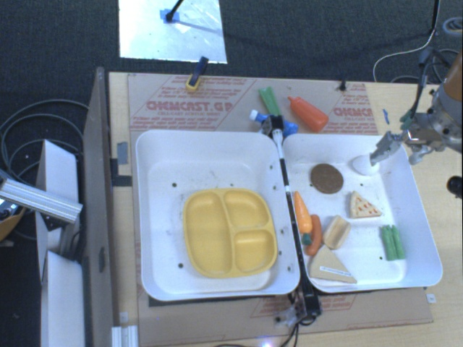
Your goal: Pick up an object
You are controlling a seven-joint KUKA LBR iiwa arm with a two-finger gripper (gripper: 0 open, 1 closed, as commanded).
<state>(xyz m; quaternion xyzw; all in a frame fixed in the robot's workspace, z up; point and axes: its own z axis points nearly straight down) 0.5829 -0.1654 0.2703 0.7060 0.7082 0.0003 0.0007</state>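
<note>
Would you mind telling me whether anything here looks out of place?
Yes: an orange bottle and a green piece lie on the cardboard behind the bins, outside the right bin that holds the other toy food.

Single fixed camera, mounted above bench, looking down at slant. Far bench edge toward frame top, near edge toward bottom. Mid distance: both white bins fit whole, left bin (155, 194) near centre, right bin (416, 223) toward right side. Cardboard sheet (217, 103) under bins seen nearly entire. Dark carpeted floor (58, 35) takes upper band and left side. Arm (448, 114) enters from right edge, cropped by frame. No second view, so no overlap.
</note>
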